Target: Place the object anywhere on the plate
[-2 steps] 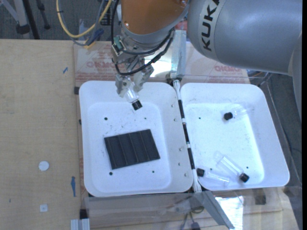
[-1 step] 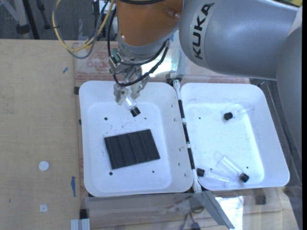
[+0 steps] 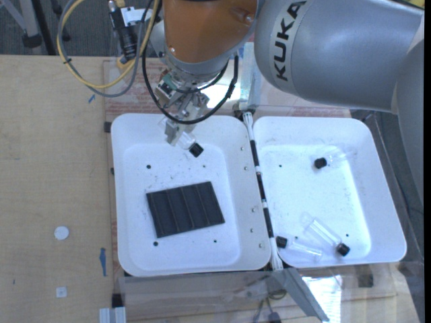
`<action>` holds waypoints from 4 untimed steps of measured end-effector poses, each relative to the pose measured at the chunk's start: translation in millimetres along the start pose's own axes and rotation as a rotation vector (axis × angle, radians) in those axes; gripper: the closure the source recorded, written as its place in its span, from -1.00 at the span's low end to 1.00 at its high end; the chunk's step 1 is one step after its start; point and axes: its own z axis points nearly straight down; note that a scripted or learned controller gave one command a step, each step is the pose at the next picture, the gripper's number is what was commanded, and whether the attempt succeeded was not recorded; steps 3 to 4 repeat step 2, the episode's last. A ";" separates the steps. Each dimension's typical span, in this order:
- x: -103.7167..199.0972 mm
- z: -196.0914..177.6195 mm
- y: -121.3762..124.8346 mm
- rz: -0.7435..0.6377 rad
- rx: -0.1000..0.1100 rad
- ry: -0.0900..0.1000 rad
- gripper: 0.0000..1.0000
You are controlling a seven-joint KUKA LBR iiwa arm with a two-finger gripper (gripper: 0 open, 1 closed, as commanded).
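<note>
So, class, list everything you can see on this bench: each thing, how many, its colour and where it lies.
Bins: two, white, side by side on the bench.
Plate: one, dark ribbed, left bin, middle.
Vial at gripper: one, clear with black cap, left bin, far end, at the fingertips.
Loose vials: three, clear with black caps, right bin.
Cables: yellow and black, far left.
Gripper: one, metal, over the left bin's far end.
Arm: one, grey with orange band.

Tool (image 3: 180, 121) gripping vial (image 3: 183, 142) above plate (image 3: 185, 208)

Clear black-capped vial (image 3: 183, 142) above dark ribbed plate (image 3: 185, 209), left bin.
</note>
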 end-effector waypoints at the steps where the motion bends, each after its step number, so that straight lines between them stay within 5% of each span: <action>1: 0.0 -19.4 0.0 -0.284 0.000 0.000 1.00; 4: 1.3 -10.3 1.1 -0.304 -0.004 -0.002 1.00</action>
